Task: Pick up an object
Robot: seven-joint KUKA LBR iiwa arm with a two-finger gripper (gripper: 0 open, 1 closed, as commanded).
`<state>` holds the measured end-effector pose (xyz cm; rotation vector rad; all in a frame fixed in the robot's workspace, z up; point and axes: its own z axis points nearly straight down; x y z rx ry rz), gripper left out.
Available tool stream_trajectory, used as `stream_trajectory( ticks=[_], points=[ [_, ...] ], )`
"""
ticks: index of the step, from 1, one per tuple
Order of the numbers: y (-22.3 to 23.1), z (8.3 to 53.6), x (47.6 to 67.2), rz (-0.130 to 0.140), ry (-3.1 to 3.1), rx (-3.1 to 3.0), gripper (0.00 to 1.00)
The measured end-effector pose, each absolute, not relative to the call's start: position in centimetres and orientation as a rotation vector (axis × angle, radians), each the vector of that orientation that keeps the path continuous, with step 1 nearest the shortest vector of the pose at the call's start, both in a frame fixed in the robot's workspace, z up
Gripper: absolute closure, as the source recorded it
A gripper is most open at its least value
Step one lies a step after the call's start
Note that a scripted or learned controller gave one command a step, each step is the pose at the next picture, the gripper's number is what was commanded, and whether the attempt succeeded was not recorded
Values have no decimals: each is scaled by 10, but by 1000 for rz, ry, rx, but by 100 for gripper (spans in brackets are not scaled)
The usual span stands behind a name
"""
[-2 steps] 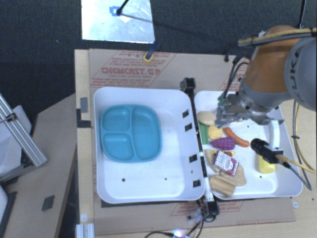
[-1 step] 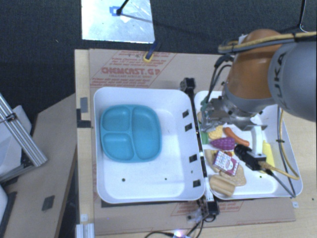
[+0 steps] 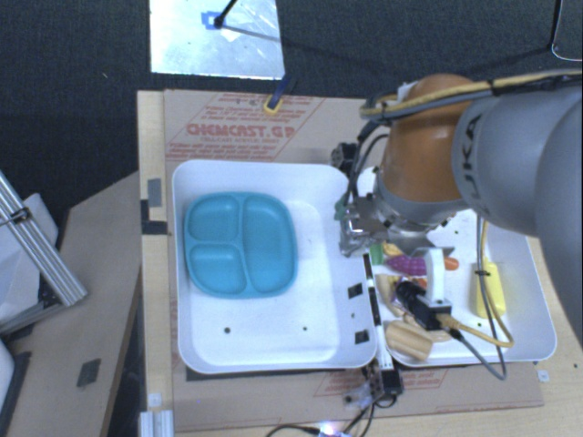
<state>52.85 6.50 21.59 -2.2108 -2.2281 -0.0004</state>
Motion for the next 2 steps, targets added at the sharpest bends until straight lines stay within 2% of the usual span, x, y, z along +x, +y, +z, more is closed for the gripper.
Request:
stream_trajectory(
  ticks=[1,2],
  points=[
    [69,229,520,-4,-2228,-2216,100],
    [64,216,519,1,-2221,-2220,100]
  ],
)
